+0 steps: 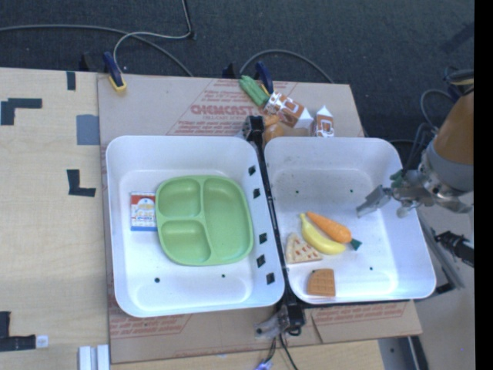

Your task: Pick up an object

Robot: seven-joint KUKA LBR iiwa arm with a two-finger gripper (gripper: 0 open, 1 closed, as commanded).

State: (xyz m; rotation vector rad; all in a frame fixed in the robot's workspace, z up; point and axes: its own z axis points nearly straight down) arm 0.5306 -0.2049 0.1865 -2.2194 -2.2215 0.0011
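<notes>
Carrot (pixel 330 227) lies in the right bin (pixel 385 160), resting across the banana (pixel 320 240), long axis slanting down toward the right. The left bin (pixel 123 206) holds a green divided plate (pixel 205 220) and a small carton (pixel 142 211). The gripper (pixel 383 199) hangs over the right bin, jaws too blurred to judge.

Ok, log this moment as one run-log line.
gripper: over right bin, holding nothing | carrot, banana: in right bin | green tray: left bin

Arm (pixel 454 149) showing grey casing, orange band above wrist; end effector (pixel 379 200) showing grey metal fingers; dark cables trailing alongside.
</notes>
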